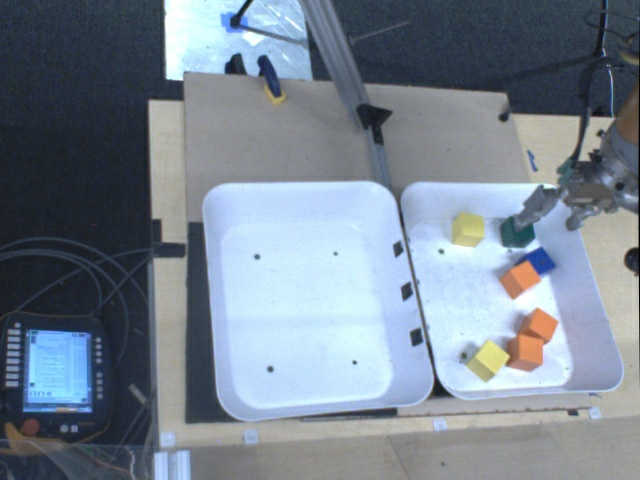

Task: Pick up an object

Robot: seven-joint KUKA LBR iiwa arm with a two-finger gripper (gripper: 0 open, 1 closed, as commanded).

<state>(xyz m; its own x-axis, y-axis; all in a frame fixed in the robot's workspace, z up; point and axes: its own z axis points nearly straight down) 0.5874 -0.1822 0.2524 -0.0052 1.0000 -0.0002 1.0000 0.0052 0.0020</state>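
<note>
The right white bin (590, 298) holds several small blocks. A yellow block (467, 230) lies near its far left, and a dark green block (516, 234) sits just to the right of it. A blue block (541, 260) touches an orange block (519, 279) in the middle. Two more orange blocks (540, 324) (525, 352) and a second yellow block (488, 359) lie near the front rim. My gripper (548, 224) hangs over the bin's far right part, open, with its left fingertip (526, 218) right at the green block. Nothing sits between the fingers.
The left white bin (215, 268) adjoins the right one, with black clips along the shared rim. A grey slanted pole (340, 58) crosses the back of the bench. A teach pendant (50, 373) and cables lie on the floor at left.
</note>
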